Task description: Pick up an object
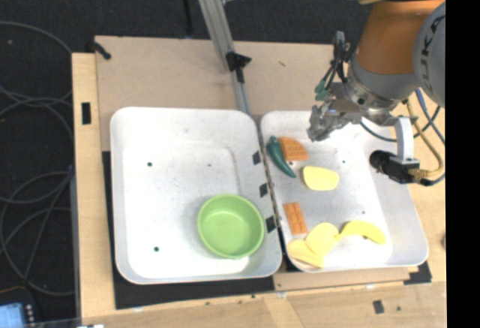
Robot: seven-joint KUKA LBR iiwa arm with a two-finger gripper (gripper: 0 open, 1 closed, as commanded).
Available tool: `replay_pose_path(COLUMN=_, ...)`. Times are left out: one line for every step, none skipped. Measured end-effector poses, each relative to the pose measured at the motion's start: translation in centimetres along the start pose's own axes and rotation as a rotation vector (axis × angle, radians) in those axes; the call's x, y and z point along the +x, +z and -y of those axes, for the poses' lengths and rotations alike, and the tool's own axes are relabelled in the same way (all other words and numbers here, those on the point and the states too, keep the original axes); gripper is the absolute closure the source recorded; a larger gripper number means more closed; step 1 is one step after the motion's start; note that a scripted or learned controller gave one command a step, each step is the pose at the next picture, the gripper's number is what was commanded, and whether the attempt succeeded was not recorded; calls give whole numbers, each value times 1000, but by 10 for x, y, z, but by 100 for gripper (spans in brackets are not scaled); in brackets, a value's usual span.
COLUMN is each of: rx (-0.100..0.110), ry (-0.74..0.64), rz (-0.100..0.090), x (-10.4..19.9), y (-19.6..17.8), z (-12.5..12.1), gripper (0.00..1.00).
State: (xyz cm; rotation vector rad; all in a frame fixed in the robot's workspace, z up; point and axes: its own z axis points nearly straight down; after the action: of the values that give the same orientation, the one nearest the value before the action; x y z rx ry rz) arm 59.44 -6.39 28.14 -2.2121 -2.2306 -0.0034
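My gripper (321,131) hangs over the back of the right bin (397,221), just right of an orange block (294,149) and a dark green curved piece (281,157). A yellow oval piece (321,179) lies a little in front of the gripper. Nothing shows between the fingertips. Further forward lie a second orange block (294,218), a yellow banana-like piece (363,231) and pale yellow pieces (315,244) at the front edge.
The left bin (150,146) holds a green bowl (230,225) near its front right corner. A metal pole (217,26) slants up from between the bins at the back. Cables and a black fitting (394,165) hang from the arm over the right bin.
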Motion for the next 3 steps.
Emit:
replay_pose_path(rx=-1, ry=1, rz=1, x=54, y=0, z=-5, gripper=100)
replay_pose_path(rx=2, ry=3, rz=1, x=104, y=20, z=-1, gripper=100)
replay_pose_path(rx=1, ry=2, rz=1, x=149, y=21, z=-2, gripper=100)
